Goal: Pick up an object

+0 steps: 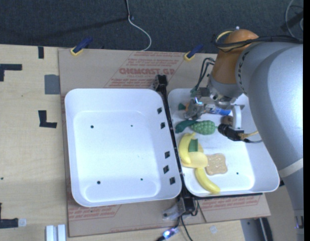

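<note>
The gripper hangs low at the right bin's far end, its opening too hidden to tell, with the green toy just nearer the camera, long axis crosswise.

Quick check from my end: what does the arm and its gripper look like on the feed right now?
The arm is a thick, rounded, light grey body with an orange band above the wrist. Thin dark cables loop beside that band. Below it, the gripper is a small dark-and-metal assembly with a bluish spot, and a black cable end hangs beside it.
</note>
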Controlling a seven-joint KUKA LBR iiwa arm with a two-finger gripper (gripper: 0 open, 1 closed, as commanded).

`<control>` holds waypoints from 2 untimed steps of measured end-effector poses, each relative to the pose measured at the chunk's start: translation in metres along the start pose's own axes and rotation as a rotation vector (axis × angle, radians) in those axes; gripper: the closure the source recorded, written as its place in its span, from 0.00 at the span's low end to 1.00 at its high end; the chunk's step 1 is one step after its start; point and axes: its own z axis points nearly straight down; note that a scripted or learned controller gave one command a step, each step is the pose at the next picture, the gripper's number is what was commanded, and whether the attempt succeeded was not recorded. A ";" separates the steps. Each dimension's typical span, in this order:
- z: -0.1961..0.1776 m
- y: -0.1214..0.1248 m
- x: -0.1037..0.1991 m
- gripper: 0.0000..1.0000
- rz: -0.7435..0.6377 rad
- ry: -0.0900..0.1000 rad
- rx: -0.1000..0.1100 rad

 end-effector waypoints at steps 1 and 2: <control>0.000 0.000 0.013 1.00 0.001 -0.005 -0.002; -0.056 -0.026 -0.006 1.00 0.002 -0.006 -0.021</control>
